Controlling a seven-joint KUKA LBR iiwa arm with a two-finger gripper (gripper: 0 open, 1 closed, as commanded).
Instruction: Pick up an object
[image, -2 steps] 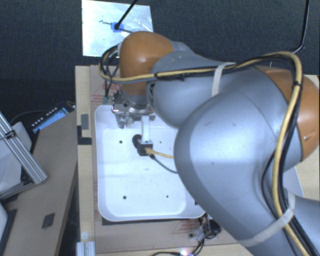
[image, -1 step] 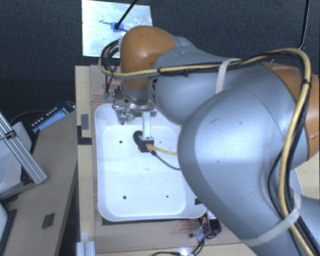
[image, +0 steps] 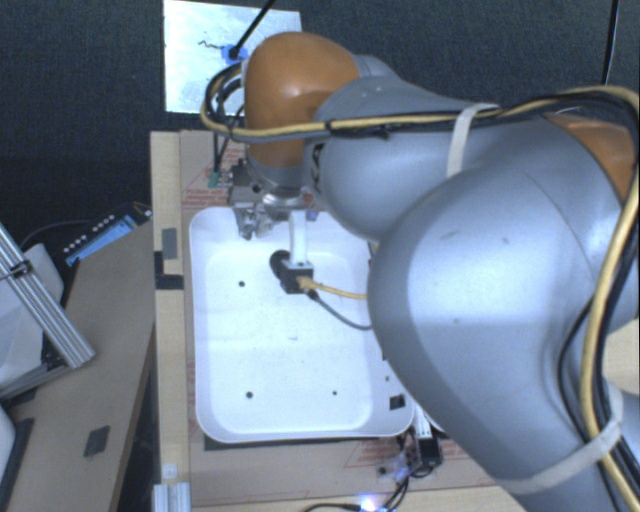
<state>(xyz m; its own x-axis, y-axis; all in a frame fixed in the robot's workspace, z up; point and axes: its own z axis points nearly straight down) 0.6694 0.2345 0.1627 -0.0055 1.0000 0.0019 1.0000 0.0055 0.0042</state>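
A small black piece (image: 396, 402) is seen in the white bin (image: 230, 330), at its near right corner, just beside the grey arm (image: 480, 300). It is too small for its long axis or its direction to be told. The pincer (image: 252, 222) is placed over the far left corner of the same bin, well apart from the piece. Whether it is spread or pressed together cannot be told, nor whether the bin is touched by it.

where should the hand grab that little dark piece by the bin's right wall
Likely from straight above, gripping across its width: the dark piece looks small and flat and lies close to the white bin's right wall, leaving little room for a side approach. Its shape is too small to tell.
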